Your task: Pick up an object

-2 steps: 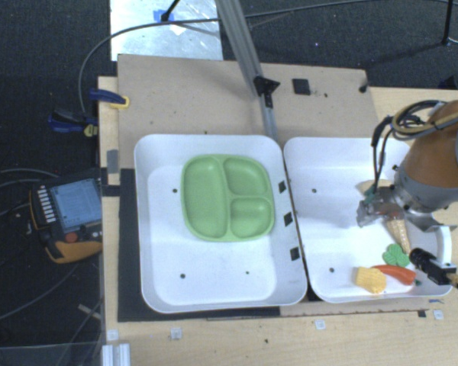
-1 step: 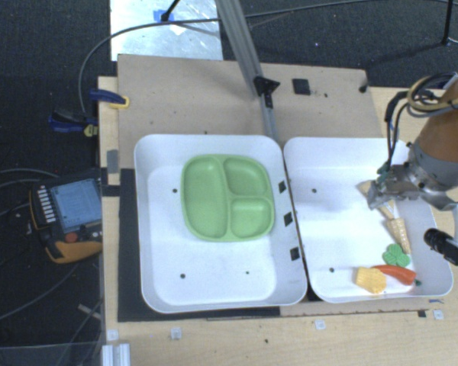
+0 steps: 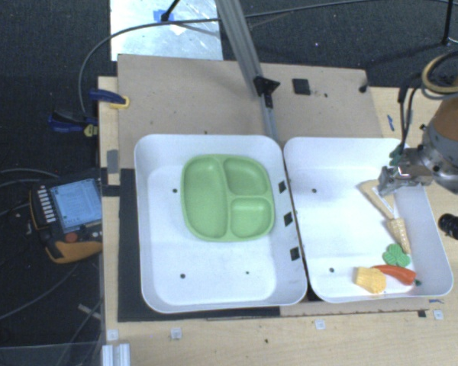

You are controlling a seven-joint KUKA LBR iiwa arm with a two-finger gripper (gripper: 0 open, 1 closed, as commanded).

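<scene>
Over the right-hand bin (image 3: 313, 166) we found the gripper (image 3: 393, 180) hanging low near the bin's far right side, at the end of the grey arm (image 3: 450, 139) with its orange band (image 3: 445, 73), which reached in from the right. We could not make out how it was set, nor whether it had hold of anything; nothing showed plainly in its grasp. Just beneath and beside it lay a pale cone-like piece (image 3: 375, 197), close enough that we could not tell whether the two touched. A second cone (image 3: 399, 233), tan and ridged, lay a little nearer the front along the same right side. Near the front right corner sat the rest of the pickable things: a green toy (image 3: 395, 255), a red-orange carrot-like piece (image 3: 395, 272) and a yellow block (image 3: 371, 280), all resting on the bin floor and close together. Next door, the left bin (image 3: 160, 280) held a green divided plate (image 3: 227, 198), well apart from the arm. As we judged it, the pick was not yet done: every object we could see lay in a bin. The approach seemed complete, with the pale cone the likeliest target. What remained, in our view, was to secure a grip and lift the thing clear.
</scene>
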